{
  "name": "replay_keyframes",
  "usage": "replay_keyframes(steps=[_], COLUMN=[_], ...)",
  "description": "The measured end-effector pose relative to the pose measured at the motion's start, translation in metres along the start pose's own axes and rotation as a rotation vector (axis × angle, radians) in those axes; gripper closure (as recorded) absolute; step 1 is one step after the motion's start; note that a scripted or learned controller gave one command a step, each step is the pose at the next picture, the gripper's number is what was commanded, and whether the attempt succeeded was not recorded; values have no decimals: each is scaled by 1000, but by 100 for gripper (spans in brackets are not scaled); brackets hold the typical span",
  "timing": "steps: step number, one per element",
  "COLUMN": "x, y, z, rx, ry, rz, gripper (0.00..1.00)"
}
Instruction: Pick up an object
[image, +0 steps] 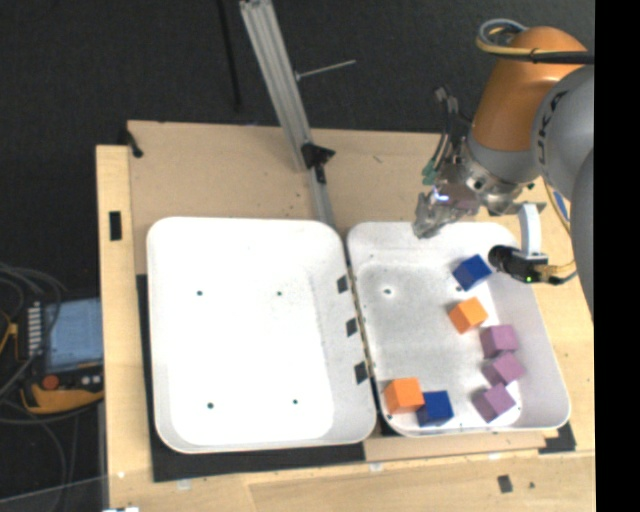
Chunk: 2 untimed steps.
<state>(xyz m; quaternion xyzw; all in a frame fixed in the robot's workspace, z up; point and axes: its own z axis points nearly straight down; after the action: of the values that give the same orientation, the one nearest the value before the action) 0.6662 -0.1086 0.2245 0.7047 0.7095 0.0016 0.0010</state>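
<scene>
Nearest items, front edge of the right bin (372, 300): one orange cube (404, 393) and one blue cube (435, 407), touching side by side against the near wall, the sort of place loose blocks end up after sliding or being dropped.

Right bin, remaining contents: purple block (494, 402) at the near right corner; two more purple blocks (503, 369) and (498, 339) stacked up the right side, close together in a loose column; orange cube (467, 315) just left of them; blue cube (471, 271) farther back, tilted on the diagonal. Seven blocks in all, crowded to the right and front, with the bin's left half bare white floor. Any of them would serve as the object to pick up; none is lifted.

Left bin (250, 330): white, shallow, a few small dark dots on its floor, no blocks in it. Likely the drop side, judging by the layout.

Arm: grey with orange band, reaching in from the right. Gripper (432, 215) hangs over the far rim of the right bin, well back from the cluster, nearest the blue cube at the back but apart from it. Whether it is apart or together cannot be told from here; nothing is seen between its tips.

Other: slanted metal pole (285, 95) rising behind the bins; wooden bench (200, 170) beneath.
</scene>
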Motion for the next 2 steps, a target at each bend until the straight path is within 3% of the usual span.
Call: replay_keyframes(steps=[2], x=[116], y=[-10], z=[-12], rx=[4], ry=[0], rz=[-1], gripper=[100])
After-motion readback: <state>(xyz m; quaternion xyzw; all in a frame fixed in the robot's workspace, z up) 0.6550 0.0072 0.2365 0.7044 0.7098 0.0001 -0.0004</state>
